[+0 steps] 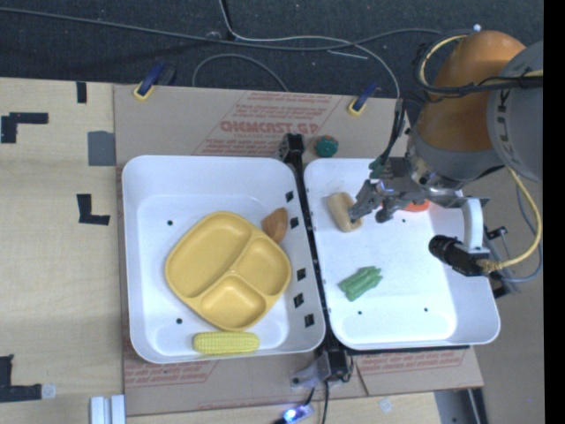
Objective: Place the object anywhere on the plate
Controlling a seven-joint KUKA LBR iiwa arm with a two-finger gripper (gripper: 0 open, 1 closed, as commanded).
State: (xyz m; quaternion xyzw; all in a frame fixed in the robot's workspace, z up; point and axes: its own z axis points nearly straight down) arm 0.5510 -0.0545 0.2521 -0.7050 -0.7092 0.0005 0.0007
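Over the right bin (477, 325), the gripper (371, 203) hangs low at the bin's far-left part, its dark fingers splayed apart and pointing toward a tan, bread-like piece (342, 211) that lies just beside the divider between the two bins. One fingertip looks to be at or touching the piece's right end, but nothing sits between the fingers — so I judge the piece is not held, and the apart jaws suit an approach for a grasp. A green vegetable piece (360, 282) lies nearer, mid-bin, well apart from the gripper. Across the divider, the left bin (141, 237) holds the yellow plate (228, 268), a three-part dish set at a slant. A brown rounded piece (275, 224) rests just beside the plate's far-right rim, and a corn cob (226, 343) lies near its near edge — neither is on the plate. Probably the tan piece is the object meant, being nearest the fingers.
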